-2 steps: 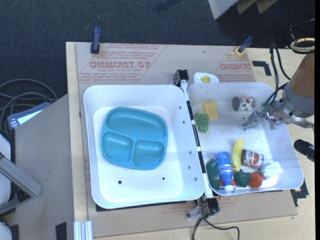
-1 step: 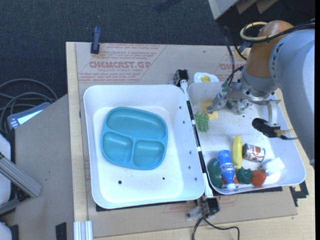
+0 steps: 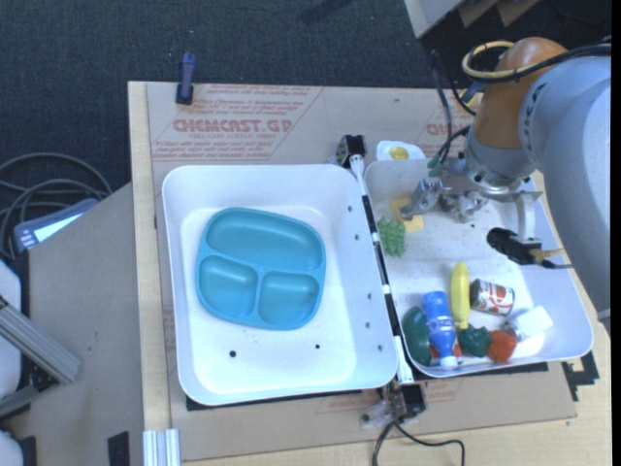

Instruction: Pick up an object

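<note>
Fingers on our gripper [image 3: 434, 198] are too small and blurred for us to tell whether they are spread or pressed together; we see them low in the far half of the right bin [image 3: 572, 309], with nothing visibly between them. Taking that bin as our landmark, we start at its near edge, where a cluster lies: a blue bottle [image 3: 439, 324], a dark green piece [image 3: 475, 340], a red-orange piece [image 3: 502, 346] and a white piece [image 3: 532, 320]. Just beyond them a yellow banana [image 3: 460, 293] lies with its long axis running near to far, beside a red and white can [image 3: 491, 298] on its side. Farther in, a green leafy toy [image 3: 392, 235] sits by the bin's left wall, just left of the gripper. Left of this bin, the other white bin [image 3: 184, 260] holds a blue divided plate [image 3: 260, 267].
</note>
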Tool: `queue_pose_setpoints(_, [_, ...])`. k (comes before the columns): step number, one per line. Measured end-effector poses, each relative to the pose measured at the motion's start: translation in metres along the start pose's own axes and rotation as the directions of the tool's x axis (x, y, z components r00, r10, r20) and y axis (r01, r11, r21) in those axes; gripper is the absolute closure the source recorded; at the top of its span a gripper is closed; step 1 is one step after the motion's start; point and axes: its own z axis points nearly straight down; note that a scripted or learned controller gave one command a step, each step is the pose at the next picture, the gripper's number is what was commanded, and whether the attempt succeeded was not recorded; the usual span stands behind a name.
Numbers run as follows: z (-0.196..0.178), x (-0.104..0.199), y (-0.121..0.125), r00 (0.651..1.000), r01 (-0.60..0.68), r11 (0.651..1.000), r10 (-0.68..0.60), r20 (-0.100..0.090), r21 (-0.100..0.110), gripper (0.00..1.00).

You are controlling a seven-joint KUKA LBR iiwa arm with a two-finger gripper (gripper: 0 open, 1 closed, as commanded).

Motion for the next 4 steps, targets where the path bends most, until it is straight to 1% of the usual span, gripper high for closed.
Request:
queue_pose_setpoints(1, [0.001,-0.008,-0.08,1.0,0.012,0.999,-0.012,0.0,-0.038,0.0])
queue_pose_setpoints(2, [0.003,-0.015,-0.136,1.0,0.011,0.999,-0.011,-0.001,-0.038,0.0])
queue_pose_setpoints(3, [-0.006,-0.015,-0.136,1.0,0.011,0.999,-0.011,-0.001,-0.039,1.0])
queue_pose_setpoints(4, [-0.1,0.053,-0.086,1.0,0.013,0.999,-0.014,-0.002,-0.042,1.0])
